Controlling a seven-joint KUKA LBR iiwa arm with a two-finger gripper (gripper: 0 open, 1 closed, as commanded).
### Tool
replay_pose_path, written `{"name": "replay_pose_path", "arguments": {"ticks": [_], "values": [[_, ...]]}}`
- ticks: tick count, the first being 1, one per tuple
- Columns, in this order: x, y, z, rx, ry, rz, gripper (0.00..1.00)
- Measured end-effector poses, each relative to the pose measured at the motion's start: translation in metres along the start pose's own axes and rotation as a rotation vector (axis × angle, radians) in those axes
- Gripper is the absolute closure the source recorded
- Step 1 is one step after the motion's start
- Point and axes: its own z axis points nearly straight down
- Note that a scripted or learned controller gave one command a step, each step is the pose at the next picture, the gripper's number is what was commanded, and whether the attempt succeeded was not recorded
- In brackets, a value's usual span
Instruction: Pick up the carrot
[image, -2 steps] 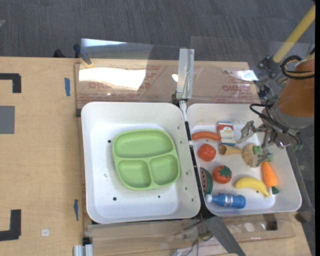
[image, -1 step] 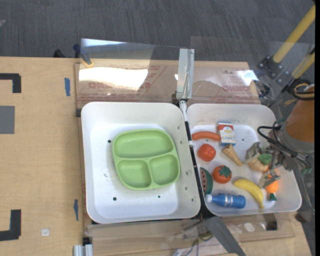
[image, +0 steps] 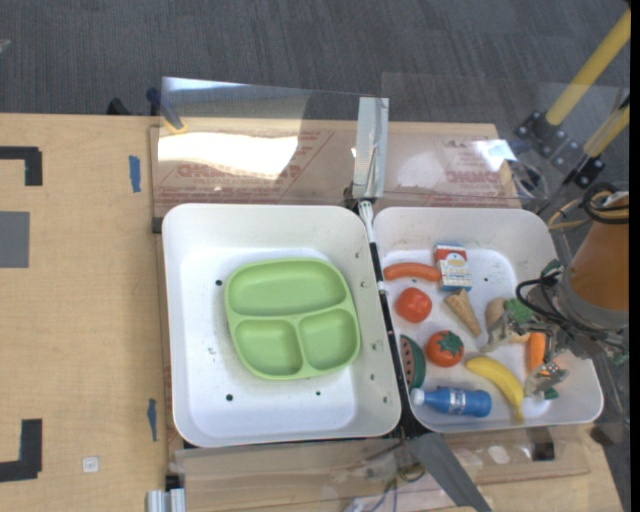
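The right white bin is my landmark here: it is shallow, smooth plastic with rounded corners. The carrot stands near its right wall, a small orange cone with a slightly shiny, toy-like surface, its length running almost straight toward the near edge. The gripper is down at the same place, dark, with cables around it, and the carrot appears between its parts; how wide it stands, and whether it really grips the carrot, I cannot tell. Just left of the carrot, toward the near wall, lies a curved yellow banana, and beside it a blue and white bottle on its side. Further left are two round red tomatoes, a watermelon slice by the left wall, a long red sausage, a small carton and a ridged ice cream cone. Left of this bin, the other bin holds a matte green plate with three compartments.
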Motion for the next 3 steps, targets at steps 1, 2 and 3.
{"name": "replay_pose_path", "arguments": {"ticks": [1, 2, 3], "values": [[-0.006, 0.000, -0.013, 0.006, -0.012, -0.002, 1.00], [-0.005, 0.000, -0.012, 0.004, -0.010, -0.002, 0.00], [-0.001, -0.009, 0.001, -0.004, 0.001, 0.230, 0.00]]}}
